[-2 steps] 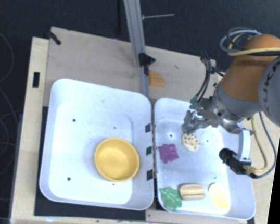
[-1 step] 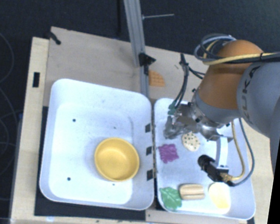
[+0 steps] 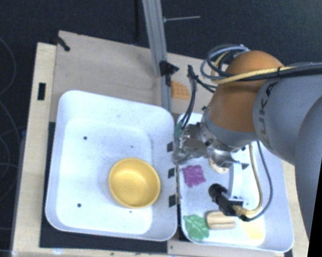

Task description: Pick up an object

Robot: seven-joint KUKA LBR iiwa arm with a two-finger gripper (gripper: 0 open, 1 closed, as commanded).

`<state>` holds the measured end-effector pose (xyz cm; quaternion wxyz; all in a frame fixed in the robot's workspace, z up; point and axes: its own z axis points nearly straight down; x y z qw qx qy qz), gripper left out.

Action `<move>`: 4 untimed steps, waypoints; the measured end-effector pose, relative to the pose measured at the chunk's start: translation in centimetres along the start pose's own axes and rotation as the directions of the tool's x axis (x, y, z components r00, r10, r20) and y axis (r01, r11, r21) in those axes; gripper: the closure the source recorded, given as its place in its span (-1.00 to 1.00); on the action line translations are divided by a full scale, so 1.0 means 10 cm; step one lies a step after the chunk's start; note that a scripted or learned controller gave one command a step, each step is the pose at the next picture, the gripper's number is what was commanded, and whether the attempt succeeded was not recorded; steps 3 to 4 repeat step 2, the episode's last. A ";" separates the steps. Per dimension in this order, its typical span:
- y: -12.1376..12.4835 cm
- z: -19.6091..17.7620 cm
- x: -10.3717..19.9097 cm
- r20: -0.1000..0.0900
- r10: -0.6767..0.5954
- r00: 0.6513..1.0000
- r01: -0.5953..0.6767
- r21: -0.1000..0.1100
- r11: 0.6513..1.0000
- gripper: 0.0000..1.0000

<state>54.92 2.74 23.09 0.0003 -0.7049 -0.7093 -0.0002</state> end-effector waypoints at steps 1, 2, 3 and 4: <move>-0.16 -0.13 0.50 -0.002 -0.003 1.000 0.003 -0.002 1.000 1.00; -0.16 -0.12 0.47 -0.002 0.003 1.000 -0.003 -0.001 1.000 -1.00; -0.16 -0.12 0.47 -0.002 0.003 1.000 -0.003 -0.001 1.000 -1.00; -0.16 -0.12 0.47 -0.002 0.003 1.000 -0.003 -0.001 1.000 -1.00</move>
